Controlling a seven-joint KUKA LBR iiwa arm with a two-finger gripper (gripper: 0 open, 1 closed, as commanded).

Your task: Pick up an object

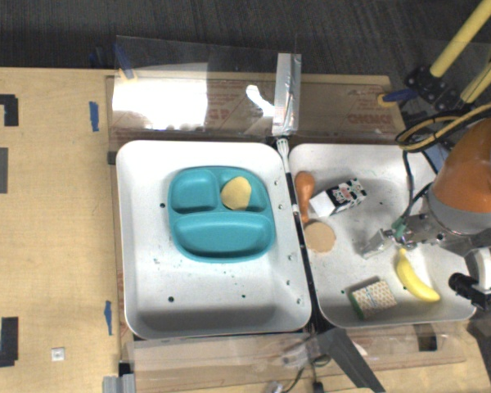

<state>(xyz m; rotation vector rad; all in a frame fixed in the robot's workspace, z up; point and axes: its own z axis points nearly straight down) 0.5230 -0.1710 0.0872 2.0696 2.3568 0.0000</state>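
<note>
In the right bin [368,166] lie several objects. An orange sausage-shaped item [304,188] rests against the left wall, with a round tan disc [319,237] just below it. A small black and white packet [345,195] sits near the middle. A yellow banana [414,278] lies at the lower right, and a speckled flat block [373,297] is near the front wall. My gripper [382,241] hangs low over the bin floor, just up and left of the banana's top end, with nothing visibly held.
The left bin [147,285] holds a teal divided plate [221,236] with a yellow rounded item [236,192] in its upper right compartment. A clear plastic sheet [196,97] and a taped post [287,88] stand behind the bins. Cables and yellow rods [466,31] are at the far right.
</note>
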